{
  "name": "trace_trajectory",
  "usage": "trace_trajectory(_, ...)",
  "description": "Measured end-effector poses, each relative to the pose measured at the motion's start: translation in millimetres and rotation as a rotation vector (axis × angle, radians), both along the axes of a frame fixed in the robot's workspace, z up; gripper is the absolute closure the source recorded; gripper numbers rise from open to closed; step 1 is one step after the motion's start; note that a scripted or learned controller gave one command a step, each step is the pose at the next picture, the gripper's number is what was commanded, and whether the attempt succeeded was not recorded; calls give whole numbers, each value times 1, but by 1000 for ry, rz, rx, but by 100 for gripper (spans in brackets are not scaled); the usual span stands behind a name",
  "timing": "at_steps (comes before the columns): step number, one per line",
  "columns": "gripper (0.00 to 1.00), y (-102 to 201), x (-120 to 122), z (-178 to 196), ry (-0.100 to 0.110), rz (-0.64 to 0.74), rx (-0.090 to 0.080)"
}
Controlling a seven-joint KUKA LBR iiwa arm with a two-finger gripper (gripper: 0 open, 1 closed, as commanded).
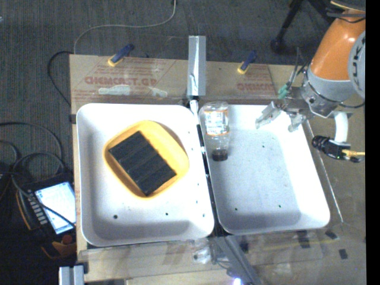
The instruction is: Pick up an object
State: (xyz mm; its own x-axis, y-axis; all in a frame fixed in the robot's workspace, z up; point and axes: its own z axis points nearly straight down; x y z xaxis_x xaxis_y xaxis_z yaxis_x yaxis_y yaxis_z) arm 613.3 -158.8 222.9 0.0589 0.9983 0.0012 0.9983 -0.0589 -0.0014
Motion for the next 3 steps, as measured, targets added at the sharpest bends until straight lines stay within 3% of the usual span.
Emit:
trace_trajectory(1,0,26,11,-120,-1,127,0)
trace_trajectory(2,0,79,28,-28,-17,258,-25)
trace_trajectory(3,0,58,40,-129,-1,218,-6)
